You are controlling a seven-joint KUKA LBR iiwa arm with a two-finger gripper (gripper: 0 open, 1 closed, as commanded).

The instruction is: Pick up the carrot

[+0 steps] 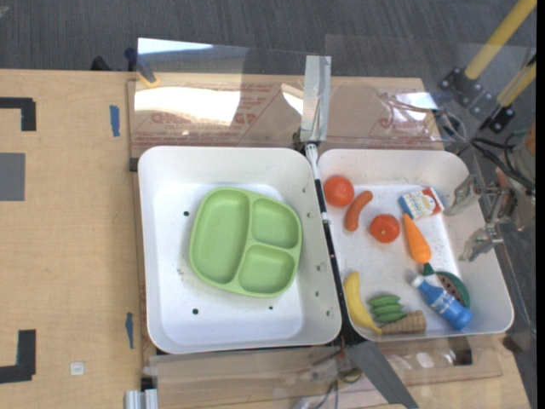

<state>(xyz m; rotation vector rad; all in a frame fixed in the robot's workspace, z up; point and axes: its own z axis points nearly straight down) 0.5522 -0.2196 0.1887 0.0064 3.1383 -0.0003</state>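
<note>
Brown cardboard covers the bench [60,254], which bears two shallow white bins side by side. The gripper [471,220] sits at the right bin's [496,312] right-hand rim, reaching in from the view's right. Its two metal fingers [467,194] stand spread apart with nothing between them. Little of the arm behind it can be made out; cables and metal parts crowd that edge.

The carrot [416,239] lies flat on the right bin's floor, just left of the gripper in this view and apart from it. Its long axis runs roughly from the far side to the near side of the bin, leaning a little to the right at the near end. The narrower end points away, toward a small carton [420,203] that lies just beyond it. The broader end points toward a blue bottle [443,301] and a watermelon slice [457,286], both nearer the camera than the gripper.

Further left of the gripper, past the carrot, lie a tomato [384,227], a red sausage [358,210] and a second tomato [338,190]. A banana [359,301] and green pea pods [385,307] lie at the bin's near side. Well left of the gripper, the left bin [162,173] holds a green divided plate [245,242].
</note>
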